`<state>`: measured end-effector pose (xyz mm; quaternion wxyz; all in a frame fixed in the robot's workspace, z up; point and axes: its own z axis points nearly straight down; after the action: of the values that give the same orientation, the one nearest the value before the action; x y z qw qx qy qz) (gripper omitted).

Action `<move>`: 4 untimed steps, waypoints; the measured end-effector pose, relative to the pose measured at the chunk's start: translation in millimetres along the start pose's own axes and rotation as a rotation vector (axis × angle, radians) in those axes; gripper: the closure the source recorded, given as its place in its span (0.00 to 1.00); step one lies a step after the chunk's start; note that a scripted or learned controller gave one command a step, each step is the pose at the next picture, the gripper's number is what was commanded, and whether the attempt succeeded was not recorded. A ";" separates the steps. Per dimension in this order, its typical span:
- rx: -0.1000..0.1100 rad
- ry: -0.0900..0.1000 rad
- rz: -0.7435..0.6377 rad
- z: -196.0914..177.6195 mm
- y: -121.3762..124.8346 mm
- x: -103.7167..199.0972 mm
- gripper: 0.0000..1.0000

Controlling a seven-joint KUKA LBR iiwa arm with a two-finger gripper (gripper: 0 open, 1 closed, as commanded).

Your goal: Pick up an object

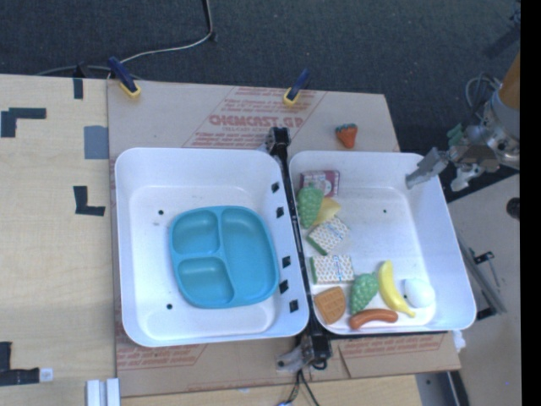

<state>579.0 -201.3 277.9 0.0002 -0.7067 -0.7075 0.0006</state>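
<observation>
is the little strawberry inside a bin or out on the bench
Out. The strawberry lies on the cardboard behind the right bin, beyond its back rim.

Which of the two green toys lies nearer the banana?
The lower green toy, beside the banana near the right bin's front; the other sits by the divider, farther back.

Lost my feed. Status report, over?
Gripper over right bin's top-right rim, holding nothing. Banana, hot dog untouched along near edge. Nothing in the way.
</observation>
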 end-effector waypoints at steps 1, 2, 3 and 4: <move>0.003 0.003 -0.001 101.5 -8.8 65.2 0.00; 0.000 -0.001 0.001 180.6 30.1 84.4 0.00; 0.002 -0.004 -0.001 192.0 89.1 79.9 0.00; 0.006 -0.004 -0.002 182.1 88.6 80.2 1.00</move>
<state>667.4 -121.1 95.7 0.0009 -0.7060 -0.7082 0.0042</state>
